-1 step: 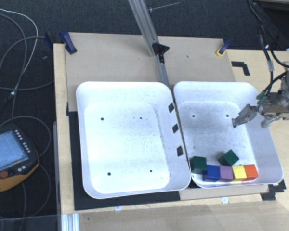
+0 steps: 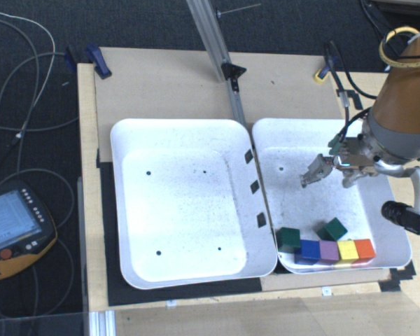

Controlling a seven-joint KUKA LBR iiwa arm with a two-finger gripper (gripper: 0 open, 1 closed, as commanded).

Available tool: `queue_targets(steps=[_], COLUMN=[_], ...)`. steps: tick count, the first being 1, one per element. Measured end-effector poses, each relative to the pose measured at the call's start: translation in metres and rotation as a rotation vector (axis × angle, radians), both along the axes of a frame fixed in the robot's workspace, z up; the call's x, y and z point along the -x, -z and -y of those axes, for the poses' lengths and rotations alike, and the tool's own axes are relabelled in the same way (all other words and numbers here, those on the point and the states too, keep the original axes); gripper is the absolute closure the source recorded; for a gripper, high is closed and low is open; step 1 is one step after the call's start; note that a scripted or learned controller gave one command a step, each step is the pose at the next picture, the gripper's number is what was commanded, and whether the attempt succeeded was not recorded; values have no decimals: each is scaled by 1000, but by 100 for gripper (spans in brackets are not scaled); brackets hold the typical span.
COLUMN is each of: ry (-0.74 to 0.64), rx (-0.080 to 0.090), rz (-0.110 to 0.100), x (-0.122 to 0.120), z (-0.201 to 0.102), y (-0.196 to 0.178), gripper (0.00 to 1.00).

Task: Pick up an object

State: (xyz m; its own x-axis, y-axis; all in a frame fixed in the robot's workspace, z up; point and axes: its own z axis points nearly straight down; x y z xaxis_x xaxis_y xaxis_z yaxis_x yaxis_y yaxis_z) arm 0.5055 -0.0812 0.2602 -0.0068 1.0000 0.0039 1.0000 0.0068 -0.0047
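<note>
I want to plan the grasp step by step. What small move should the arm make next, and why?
Probably move the end effector toward the near edge of the right bin. It hangs above the bin's bare middle, with nothing between its fingers, while the blocks, such as the tilted dark green block, lie along the near edge.

No text, label, brand, number or sign can be read anywhere.

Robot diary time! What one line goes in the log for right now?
gripper: above right bin, holding nothing seen | blocks: six clustered at bin's near edge, untouched | left bin: no blocks | pick: not yet done
</note>
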Motion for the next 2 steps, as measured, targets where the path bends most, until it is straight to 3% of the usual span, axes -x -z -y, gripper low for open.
queue_targets(steps=[1,2], ry=[8,-2], rx=[6,1], rz=[8,7], x=[-45,-74], z=[42,-26], y=[5,8], gripper=[0,0])
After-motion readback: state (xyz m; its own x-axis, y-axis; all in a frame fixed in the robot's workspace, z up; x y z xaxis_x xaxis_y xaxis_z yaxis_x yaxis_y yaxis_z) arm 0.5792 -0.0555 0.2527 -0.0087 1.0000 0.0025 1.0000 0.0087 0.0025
